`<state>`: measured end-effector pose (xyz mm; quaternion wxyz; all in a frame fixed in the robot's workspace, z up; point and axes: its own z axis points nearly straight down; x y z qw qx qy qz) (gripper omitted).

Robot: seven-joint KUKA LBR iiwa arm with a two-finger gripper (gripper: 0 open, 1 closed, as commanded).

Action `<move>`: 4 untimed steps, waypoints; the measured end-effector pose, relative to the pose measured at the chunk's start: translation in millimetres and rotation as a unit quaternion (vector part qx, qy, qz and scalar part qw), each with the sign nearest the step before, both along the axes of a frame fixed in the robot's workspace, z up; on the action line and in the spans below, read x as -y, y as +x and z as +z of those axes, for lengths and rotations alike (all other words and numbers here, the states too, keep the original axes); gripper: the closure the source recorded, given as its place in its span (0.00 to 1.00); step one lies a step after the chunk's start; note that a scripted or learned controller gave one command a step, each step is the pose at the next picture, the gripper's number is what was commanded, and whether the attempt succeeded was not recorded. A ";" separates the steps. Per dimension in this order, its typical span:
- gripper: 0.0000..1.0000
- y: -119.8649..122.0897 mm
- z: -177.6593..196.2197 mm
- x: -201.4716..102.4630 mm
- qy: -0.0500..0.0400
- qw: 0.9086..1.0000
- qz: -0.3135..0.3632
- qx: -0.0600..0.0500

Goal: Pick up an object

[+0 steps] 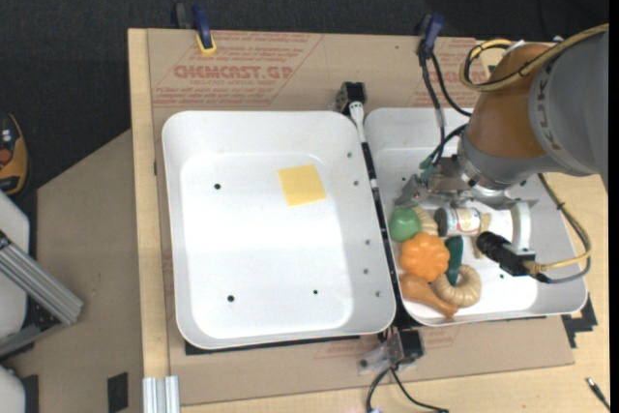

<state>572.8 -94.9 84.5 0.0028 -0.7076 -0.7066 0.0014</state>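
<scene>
From the overhead camera I saw the arm [542, 102] reaching in from the right and bent down over the right bin [551, 300], with the gripper [447, 208] low over the cluster of toy food at that bin's left side. I could not tell how the fingers stood; the wrist hardware and cabling hid them, and nothing showed plainly between them.

The candidates for the pick were all crowded together. A green ball [404, 225] lay against the bin's left wall, an orange pumpkin-shaped toy [425, 256] sat just nearer than it, a tan ring-shaped piece [460, 286] touched the pumpkin's right side, and an orange carrot-like piece [426, 294] lay along the near wall. In the left bin [193, 208] a flat yellow square [302, 185] lay by itself, well apart from the arm.

My worry was the crowding. With the pieces touching, I judged that a closing grip could wedge against two of them at once, or nudge the round green ball sideways along the wall so it slipped out. The pumpkin looked smooth and rounded, so I expected it might squirt free if caught off-centre. The wall and the divider between the bins stood close to the green ball, and I judged a finger could strike the rim there. The black cable [503, 251] draped near the wrist might also snag on the toys.
</scene>
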 end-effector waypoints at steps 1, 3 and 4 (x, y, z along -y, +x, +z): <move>0.00 -35.9 0.2 -3.5 0.000 1.000 0.000 0.001; 1.00 -41.1 -0.3 -2.7 0.000 1.000 0.000 0.002; 1.00 1.9 0.4 -2.9 -0.002 1.000 0.002 0.005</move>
